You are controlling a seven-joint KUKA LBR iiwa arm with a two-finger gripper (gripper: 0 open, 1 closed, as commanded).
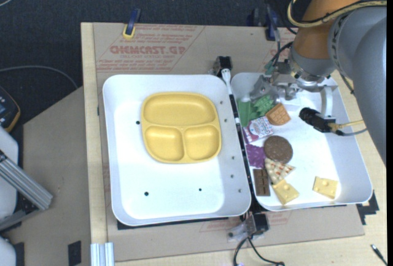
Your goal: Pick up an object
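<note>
My gripper hangs low over the far left part of the right bin, just above a green item and an orange cracker. Nearer the front lie a purple-and-white wrapper, a round brown cookie, a waffle-patterned wedge, a dark chocolate bar and two yellow cheese pieces. Nothing shows between the fingers from this angle.
The left bin holds a yellow three-compartment tray. A black cable connector hangs off the arm over the right bin. The bins' shared rim runs down the middle. Bare white floor lies at the right bin's right side.
</note>
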